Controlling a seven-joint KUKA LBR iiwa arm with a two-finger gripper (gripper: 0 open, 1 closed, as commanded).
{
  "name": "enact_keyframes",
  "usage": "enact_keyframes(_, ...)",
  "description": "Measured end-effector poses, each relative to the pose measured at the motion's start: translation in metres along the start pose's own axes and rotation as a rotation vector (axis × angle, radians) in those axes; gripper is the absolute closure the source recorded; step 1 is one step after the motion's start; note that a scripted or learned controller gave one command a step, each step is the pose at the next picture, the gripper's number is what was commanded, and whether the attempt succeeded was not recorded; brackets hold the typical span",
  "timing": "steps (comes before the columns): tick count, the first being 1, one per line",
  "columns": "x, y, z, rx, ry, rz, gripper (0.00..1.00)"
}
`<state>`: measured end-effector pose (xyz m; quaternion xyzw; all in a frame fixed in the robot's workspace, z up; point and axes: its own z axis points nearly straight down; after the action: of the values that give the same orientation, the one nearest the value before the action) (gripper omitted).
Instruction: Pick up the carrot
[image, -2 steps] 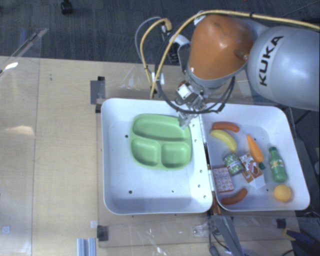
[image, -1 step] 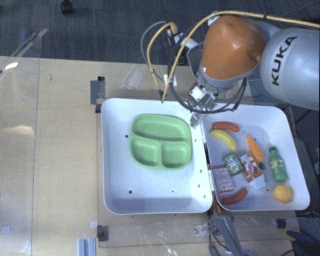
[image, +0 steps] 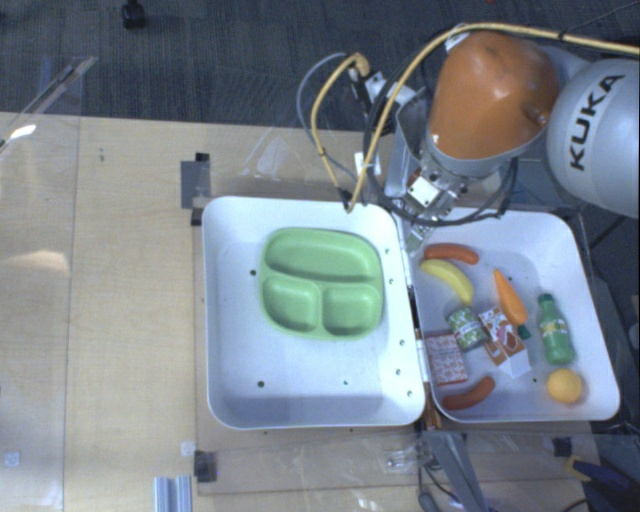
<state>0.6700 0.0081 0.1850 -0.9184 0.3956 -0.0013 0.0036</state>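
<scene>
Down at the front of the right bin lie a red sausage and a yellow lemon. Behind them sit a small food packet, a green can, a little carton and a green bottle. The carrot lies in the middle of this bin, slanting, just beside the carton and near a banana. Another sausage rests by the back wall. Nothing is lifting the carrot, so the picking has not begun.

Up at the back corner of the right bin hangs the arm, well above the food. Next, I think the arm must move over the carrot, line up with its long shape, and go down.

I cannot tell how the gripper stands, because the big orange part covers it. The left bin holds a green tray.
</scene>
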Motion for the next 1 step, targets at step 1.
enact_keyframes(1, 0.0213, 0.0202, -0.0004, 0.0, 0.0, -0.14, 1.0)
